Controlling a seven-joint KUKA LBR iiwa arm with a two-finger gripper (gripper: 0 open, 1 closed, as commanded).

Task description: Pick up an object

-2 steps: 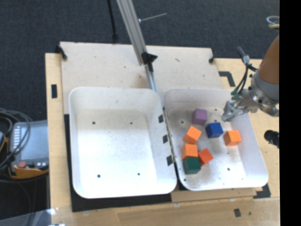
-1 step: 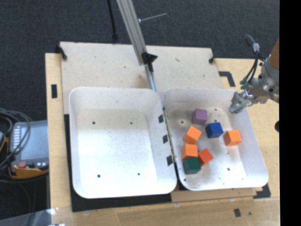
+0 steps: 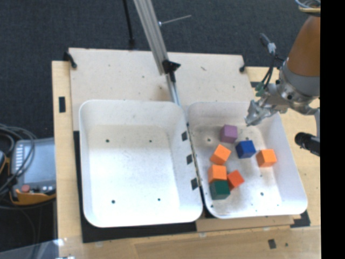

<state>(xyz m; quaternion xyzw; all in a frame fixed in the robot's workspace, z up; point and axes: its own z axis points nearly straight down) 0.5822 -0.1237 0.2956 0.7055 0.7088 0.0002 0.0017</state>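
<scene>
Since the blocks sit clustered in the right bin (image 3: 285, 198), the pincer (image 3: 253, 118), whose state I cannot tell, hangs near the purple cube (image 3: 229, 133), seemingly lining up a grasp.

1. We see two shallow white plastic bins side by side: the left bin (image 3: 135, 163) and the right bin (image 3: 280, 190).
2. In the right bin lie seven small blocks, a purple cube (image 3: 229, 133) farthest back.
3. A dark green cube (image 3: 220, 189) sits nearest us, touching an orange cube (image 3: 218, 172) behind it.
4. The grey two-finger gripper (image 3: 253, 117) hangs over the right bin's far right part.
</scene>
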